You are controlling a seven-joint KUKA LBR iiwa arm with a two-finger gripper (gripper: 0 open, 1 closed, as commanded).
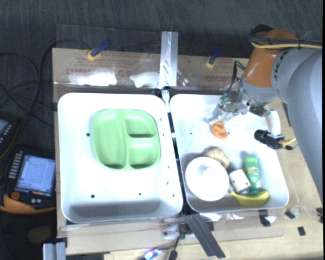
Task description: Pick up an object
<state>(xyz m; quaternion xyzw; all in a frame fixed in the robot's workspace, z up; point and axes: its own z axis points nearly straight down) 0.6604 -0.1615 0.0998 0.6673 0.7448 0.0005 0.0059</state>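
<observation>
Nearest, a banana (251, 198) is lying along the right bin's (176, 145) front edge; the gripper (226, 106), hovering near the back edge, grip unreadable, is poising just behind a small orange toy (220, 129).

This looks like a robotics lab, not a home or kitchen. An industrial grey arm (306, 85) with an orange band enters from the right of the frame over a table (70, 72) carrying two shallow white bins (70, 145), with clamps (99, 49) along the top edge. At the left edge of the frame, a handheld control pendant with a lit screen (30, 177) lies on dark carpet (97, 4) among loose black cables (16, 91).
</observation>
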